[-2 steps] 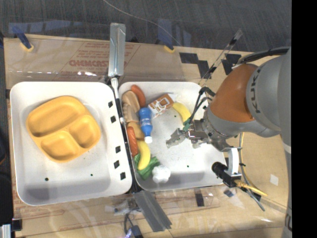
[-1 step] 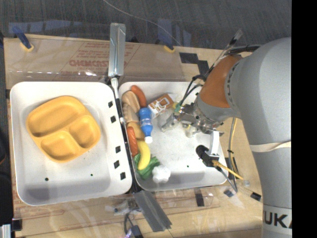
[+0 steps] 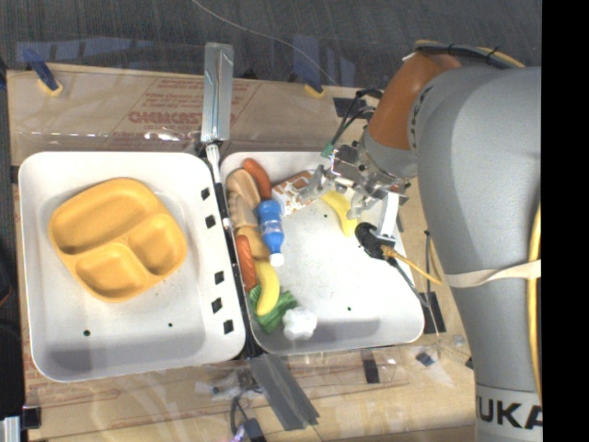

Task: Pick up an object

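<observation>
- Camera view: gripper (image 3: 342, 190) low over right bin (image 3: 391, 316), near its far wall; finger state can't tell.
- Yellow item (image 3: 339, 213) just beside gripper.
- Blue bottle (image 3: 271, 227) w/ toy food along bin's left wall.

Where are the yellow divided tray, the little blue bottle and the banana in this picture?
yellow divided tray (image 3: 118, 238): camera view, on the ridge between its compartments.
blue bottle (image 3: 270, 224): camera view, on its blue body.
banana (image 3: 268, 291): camera view, on its curved middle.
</observation>
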